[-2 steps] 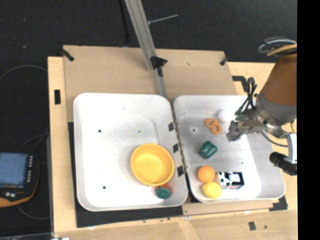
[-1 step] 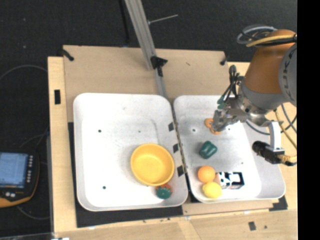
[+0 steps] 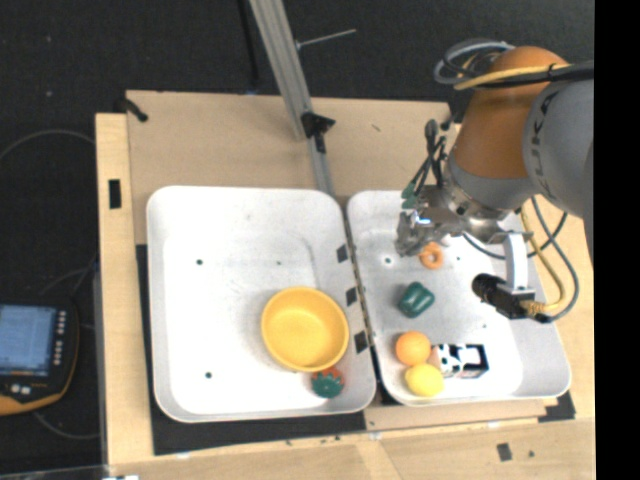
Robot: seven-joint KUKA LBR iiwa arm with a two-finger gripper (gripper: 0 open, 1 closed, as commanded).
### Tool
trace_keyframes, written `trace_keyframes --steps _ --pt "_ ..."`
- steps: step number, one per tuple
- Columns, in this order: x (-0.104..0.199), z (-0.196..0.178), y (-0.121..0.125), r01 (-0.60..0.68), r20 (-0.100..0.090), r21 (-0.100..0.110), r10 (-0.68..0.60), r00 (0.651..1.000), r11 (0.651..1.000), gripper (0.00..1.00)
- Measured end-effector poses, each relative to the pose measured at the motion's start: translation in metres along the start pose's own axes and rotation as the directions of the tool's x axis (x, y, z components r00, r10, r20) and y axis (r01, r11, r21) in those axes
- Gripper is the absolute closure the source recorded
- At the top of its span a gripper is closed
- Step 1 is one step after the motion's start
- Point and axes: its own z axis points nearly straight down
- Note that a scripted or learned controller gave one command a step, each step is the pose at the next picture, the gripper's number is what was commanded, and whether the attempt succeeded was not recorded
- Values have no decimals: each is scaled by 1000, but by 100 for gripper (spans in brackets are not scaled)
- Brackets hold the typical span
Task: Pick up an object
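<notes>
Grey arm, orange band, black cables

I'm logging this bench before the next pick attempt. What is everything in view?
bins: two, white, side by side on the bench
bowl: one, yellow, left bin
small toy: one, green and red, left bin, below the bowl
green block: one, right bin, centre
small orange piece: one, right bin, by the gripper
orange ball: one, right bin
yellow ball: one, right bin
black-and-white object: one, right bin
handheld screen: one, far left
gripper: one, grey, above right bin
</notes>
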Motion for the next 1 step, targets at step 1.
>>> trace_keyframes --steps 1 --pt "58 1 15 1 0 0 -1 1000 1000 100"
